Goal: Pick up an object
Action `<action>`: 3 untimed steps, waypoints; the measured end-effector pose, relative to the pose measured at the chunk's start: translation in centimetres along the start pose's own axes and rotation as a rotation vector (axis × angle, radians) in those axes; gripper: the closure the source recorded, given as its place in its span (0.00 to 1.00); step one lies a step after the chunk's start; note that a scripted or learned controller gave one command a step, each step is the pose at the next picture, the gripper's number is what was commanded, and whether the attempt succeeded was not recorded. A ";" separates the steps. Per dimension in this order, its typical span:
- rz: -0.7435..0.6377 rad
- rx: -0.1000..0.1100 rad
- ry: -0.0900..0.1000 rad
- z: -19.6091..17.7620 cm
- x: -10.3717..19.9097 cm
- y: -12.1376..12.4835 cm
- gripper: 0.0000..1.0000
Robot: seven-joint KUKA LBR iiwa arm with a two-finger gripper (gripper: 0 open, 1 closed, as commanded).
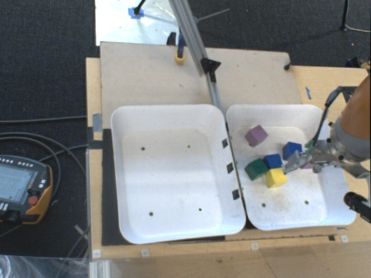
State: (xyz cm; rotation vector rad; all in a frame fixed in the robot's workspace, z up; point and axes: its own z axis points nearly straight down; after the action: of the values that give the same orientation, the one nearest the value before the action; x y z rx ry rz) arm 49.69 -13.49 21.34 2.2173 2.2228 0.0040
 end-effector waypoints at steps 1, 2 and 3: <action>-0.002 0.006 0.001 12.7 3.9 -0.1 0.00; -0.001 -0.005 -0.004 11.8 -0.8 5.9 0.00; -0.006 0.003 0.002 12.3 5.2 3.5 0.00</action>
State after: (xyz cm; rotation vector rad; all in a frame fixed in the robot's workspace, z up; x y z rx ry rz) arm 53.19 -8.30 9.01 2.2130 2.2320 0.0026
